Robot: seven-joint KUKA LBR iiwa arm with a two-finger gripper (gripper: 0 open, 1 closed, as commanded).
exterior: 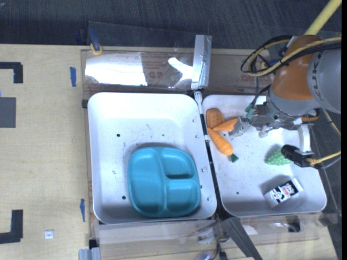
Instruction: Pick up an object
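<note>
Carrot (221, 142) lies diagonally, greens lower-right.

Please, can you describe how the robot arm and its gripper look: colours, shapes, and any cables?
The arm is grey and rounded, with a broad orange band above the wrist. Yellow and black cables loop beside the band, and another yellow cable runs near the wrist. The gripper is a small grey metal assembly with dark parts and a little green detail.
</note>
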